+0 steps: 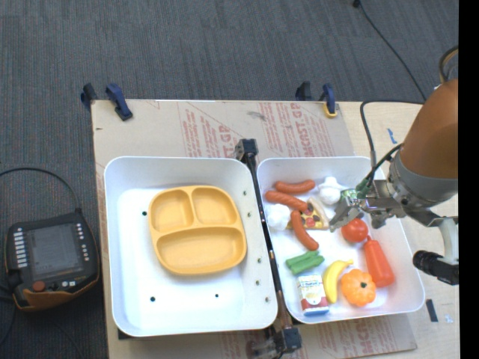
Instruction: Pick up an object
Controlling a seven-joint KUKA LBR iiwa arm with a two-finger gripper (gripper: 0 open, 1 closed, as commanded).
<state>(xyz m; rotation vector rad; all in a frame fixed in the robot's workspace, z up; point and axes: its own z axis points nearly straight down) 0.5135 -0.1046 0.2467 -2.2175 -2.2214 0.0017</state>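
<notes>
The right bin (pixel 404 234) holds several toy foods. Among them are three sausages (pixel 294 186), a pizza slice (pixel 316 214), two white lumps (pixel 278 215), a red tomato (pixel 355 231), a red-orange carrot shape (pixel 378 262), an orange (pixel 358 288), a banana (pixel 334 275), a green pod (pixel 304 262) and a small carton (pixel 310 294). My gripper (pixel 350 209) reaches in from the right and hangs low over the bin's upper middle. It sits just above the tomato and right of the pizza slice. I see nothing held in it.
The left bin (pixel 127 275) carries a yellow divided plate (pixel 198 228). A handheld control pendant (pixel 51 256) lies on the floor at far left. Clamps (pixel 117 99) grip the board's back edge. A black cable (pixel 364 137) loops by the arm.
</notes>
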